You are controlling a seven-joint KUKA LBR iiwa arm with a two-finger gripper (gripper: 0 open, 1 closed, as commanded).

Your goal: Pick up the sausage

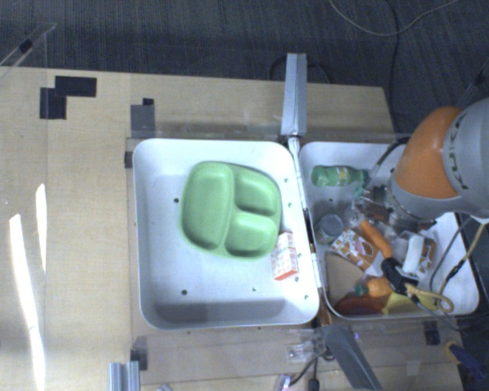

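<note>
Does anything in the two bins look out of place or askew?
Yes. The green sectioned plastic tray lies upside down and turned askew in the left white bin. A small red-and-white packet leans against its lower right corner.

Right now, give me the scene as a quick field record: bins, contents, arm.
left bin: green divided tray, upside down; small red-and-white packet by its right wall
right bin: cluttered; green bottle at top, orange carrot-like piece, dark red sausage-like item at the front edge
arm: over the right bin, orange band facing the camera
end effector: among the clutter, state unclear
sausage: not seen held
</note>
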